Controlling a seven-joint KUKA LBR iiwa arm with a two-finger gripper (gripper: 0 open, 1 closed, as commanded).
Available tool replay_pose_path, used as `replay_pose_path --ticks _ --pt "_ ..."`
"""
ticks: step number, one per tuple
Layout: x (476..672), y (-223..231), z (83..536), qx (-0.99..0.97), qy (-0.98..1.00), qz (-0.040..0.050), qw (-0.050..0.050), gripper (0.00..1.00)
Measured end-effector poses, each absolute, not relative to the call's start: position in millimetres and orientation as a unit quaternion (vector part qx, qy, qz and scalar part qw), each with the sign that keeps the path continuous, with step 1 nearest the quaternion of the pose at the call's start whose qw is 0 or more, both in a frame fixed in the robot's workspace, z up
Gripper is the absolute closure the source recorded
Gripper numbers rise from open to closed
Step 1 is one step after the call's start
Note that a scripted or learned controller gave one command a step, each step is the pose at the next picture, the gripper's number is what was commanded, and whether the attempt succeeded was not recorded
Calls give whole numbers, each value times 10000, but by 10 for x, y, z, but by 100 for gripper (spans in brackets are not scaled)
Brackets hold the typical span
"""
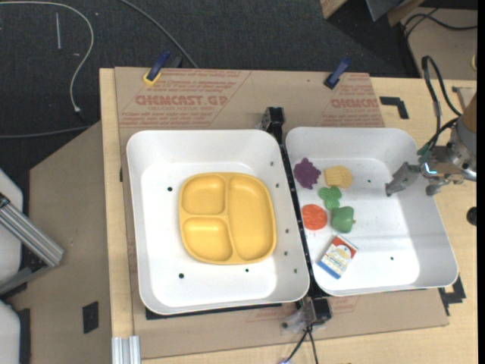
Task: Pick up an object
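Note:
In the right bin (424, 268) lie a purple toy (307, 172), a yellow toy (338, 176), two green toys (330, 196) (343, 218), a red-orange round toy (314, 217) and a small white, blue and red box (337, 257). My gripper (414, 186) hangs over the bin's right side, well to the right of the toys. Its fingers are spread open with nothing between them. The nearest toy, the yellow one, is clearly apart from the left fingertip (394, 187).
The left bin (151, 173) holds a yellow divided plate (227, 218). A black clamp (273, 117) sits between the bins at the back. Blue clips (158, 68) (336, 73) hold the cardboard base. White bin floor lies bare under the gripper.

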State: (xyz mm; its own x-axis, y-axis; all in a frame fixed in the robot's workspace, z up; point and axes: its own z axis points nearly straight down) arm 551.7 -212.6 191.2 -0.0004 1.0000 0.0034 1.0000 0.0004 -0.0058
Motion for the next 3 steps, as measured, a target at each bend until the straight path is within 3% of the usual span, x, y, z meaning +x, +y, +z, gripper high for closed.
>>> replay_pose_path --ticks 2,3 --pt "5432 -2179 923 -7074 -7068 12 36 0" --pt "5456 -2179 1070 -7070 -7072 -8 2 100"
